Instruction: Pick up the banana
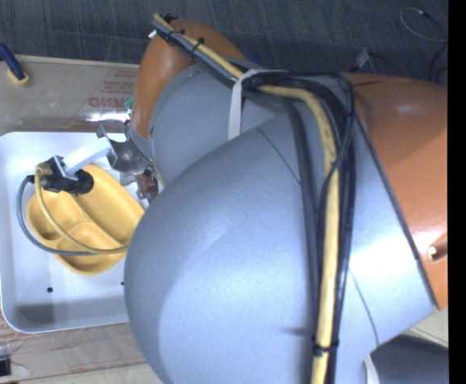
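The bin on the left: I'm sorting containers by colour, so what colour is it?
White, seen best in the camera view: the bin is plain white.

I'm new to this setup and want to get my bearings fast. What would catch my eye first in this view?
The huge grey arm with its orange band covers the right and centre of the view, with a bundle of cables running down it. At the left, in the white bin, sits a yellow moulded part with a black cable looped around it. The claw's fingers can't be made out, and I can't pick out a banana.
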### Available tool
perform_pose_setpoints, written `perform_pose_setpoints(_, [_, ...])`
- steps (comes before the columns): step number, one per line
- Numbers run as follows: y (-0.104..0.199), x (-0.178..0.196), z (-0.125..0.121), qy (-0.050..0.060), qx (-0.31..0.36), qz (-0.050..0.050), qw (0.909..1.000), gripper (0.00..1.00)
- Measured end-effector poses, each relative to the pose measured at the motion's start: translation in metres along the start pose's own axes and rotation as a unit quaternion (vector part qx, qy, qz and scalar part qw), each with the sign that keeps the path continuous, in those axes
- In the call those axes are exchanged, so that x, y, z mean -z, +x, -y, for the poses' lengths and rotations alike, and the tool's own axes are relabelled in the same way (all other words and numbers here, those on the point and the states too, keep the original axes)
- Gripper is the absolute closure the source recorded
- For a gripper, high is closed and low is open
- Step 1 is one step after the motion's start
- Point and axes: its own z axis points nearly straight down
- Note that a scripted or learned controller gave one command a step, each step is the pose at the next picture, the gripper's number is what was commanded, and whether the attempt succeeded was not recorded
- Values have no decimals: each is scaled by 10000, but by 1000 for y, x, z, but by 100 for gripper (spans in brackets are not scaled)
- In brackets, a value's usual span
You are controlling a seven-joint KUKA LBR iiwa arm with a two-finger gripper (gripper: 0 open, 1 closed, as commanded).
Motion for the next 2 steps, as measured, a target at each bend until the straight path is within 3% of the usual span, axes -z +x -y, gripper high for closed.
perform_pose_setpoints(1, [78, -128, 21, 4, -161, -8, 9999, 0])
perform_pose_setpoints(2, [78, -118, 22, -1, -133, -6, 9999, 100])
